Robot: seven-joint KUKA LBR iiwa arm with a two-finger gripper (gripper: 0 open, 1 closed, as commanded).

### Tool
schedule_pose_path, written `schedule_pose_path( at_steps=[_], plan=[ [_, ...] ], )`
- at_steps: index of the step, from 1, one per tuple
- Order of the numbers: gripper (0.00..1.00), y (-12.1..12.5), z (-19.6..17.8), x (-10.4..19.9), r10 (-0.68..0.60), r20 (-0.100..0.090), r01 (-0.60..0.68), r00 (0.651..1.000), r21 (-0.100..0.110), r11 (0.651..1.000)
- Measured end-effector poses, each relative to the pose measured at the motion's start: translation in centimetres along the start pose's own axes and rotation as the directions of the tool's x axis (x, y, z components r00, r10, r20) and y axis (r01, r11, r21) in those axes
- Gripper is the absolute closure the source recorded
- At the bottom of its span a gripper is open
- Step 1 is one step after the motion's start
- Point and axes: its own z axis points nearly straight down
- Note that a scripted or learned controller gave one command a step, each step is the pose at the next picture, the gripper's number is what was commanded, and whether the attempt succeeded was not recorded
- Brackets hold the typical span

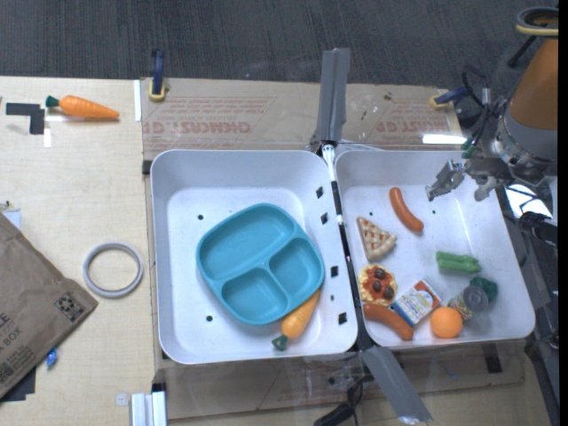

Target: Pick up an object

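Gripper [461,181] fingers were seen spread apart, holding nothing, poised above the far right corner of the right bin [510,247]. Nearest the front edge, an orange ball [446,323], a small carton [414,303] and a pizza round [378,283] were noted. Farther back, a green piece [458,262] was seen, then a sausage [406,209] lying closest to the gripper. The sausage was judged light, stiff and smooth; a grasp across its narrow middle was advised.

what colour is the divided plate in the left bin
Light blue. The divided plate shows clearly in the camera view, lying in the left bin.
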Motion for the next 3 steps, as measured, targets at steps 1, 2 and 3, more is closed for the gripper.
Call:
schedule_pose_path(
  at_steps=[1,2,3],
  plan=[
    [0.00,4.1,10.6,3.5,0.077,0.001,-0.077,0.997,-0.004,0.997],
    [1.00,4.1,9.7,3.5,0.074,0.003,-0.074,0.997,-0.004,0.997],
    [1.00,2.7,10.7,6.7,0.134,0.000,-0.134,0.991,-0.001,0.991]
  ],
)
